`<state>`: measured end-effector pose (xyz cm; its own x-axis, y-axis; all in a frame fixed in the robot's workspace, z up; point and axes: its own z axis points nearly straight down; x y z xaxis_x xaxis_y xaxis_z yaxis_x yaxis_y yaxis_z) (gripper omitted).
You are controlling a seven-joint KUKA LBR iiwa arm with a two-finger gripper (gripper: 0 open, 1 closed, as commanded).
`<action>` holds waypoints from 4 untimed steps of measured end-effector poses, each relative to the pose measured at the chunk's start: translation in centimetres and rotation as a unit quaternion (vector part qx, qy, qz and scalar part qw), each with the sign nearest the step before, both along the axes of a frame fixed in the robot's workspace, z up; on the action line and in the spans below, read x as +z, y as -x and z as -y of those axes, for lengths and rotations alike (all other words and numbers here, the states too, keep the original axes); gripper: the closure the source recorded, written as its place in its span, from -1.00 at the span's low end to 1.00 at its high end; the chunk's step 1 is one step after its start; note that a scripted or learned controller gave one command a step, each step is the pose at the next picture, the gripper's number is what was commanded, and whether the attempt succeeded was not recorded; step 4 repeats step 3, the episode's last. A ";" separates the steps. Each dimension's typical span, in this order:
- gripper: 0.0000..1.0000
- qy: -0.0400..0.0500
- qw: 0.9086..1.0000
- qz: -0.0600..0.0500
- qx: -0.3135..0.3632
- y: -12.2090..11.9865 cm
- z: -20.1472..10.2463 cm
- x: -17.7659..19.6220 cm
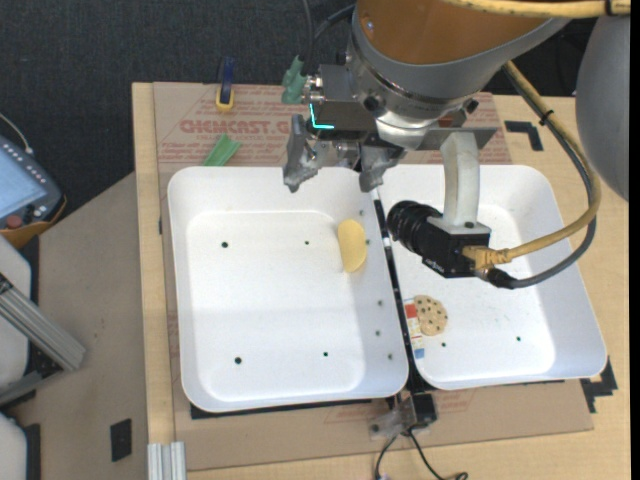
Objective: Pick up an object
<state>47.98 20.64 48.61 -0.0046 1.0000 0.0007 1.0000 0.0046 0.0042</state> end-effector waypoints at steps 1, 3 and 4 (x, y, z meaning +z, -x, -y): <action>1.00 -0.001 1.000 0.002 0.001 0.0 -0.1 1.1; 1.00 -0.001 1.000 0.003 0.001 -0.1 -0.1 2.1; 1.00 -0.001 1.000 0.003 0.001 -0.1 -0.1 2.1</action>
